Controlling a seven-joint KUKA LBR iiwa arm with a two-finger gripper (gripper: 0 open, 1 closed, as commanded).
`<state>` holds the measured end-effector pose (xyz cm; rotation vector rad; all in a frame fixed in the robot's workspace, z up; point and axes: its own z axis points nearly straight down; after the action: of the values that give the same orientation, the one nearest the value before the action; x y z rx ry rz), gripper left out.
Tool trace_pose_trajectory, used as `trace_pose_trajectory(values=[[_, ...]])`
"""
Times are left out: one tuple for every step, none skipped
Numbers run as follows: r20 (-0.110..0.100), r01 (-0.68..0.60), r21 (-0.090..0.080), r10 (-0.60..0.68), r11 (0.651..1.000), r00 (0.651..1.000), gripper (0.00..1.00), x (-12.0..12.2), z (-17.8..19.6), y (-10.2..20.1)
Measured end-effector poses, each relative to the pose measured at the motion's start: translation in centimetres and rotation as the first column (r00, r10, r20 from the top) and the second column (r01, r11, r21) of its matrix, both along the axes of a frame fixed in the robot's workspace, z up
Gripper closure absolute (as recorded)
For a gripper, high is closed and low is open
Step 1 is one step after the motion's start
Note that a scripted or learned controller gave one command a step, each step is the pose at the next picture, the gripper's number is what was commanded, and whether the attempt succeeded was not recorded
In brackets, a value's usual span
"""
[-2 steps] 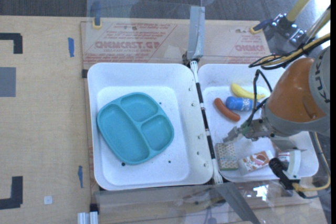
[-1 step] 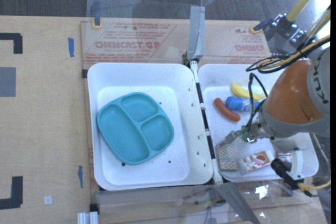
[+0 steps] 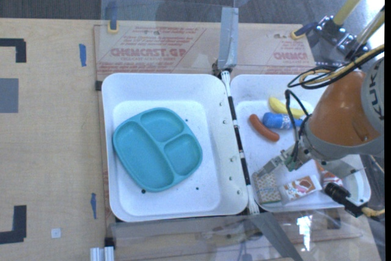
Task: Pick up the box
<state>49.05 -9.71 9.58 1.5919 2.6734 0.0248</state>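
worktop (image 3: 49, 131): we see two white bins
box (image 3: 300, 187): lying beside the tool (image 3: 287, 163), not lifted
tool state: we cannot tell
left: grasp, lift

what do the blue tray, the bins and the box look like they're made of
Blue tray: likely moulded plastic, one even colour, soft sheen, rounded compartments. Left bin and right bin: probably thin white plastic, smooth walls with rounded corners. Box: seemingly printed cardboard, flat faces with a coloured label, though too small to be sure.
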Motion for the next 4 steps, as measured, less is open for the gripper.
trace_pose_trajectory(values=[[-0.001,0.000,0.000,0.000,1.000,1.000,0.00,0.0,0.0,0.0],[-0.002,0.000,0.000,0.000,1.000,1.000,0.00,-0.1,-0.1,0.0],[-0.028,0.554,0.003,-0.554,0.832,0.832,0.00,3.9,-0.9,-1.5],[-0.029,0.440,0.002,-0.439,0.898,0.898,0.00,12.7,-0.9,0.4]])
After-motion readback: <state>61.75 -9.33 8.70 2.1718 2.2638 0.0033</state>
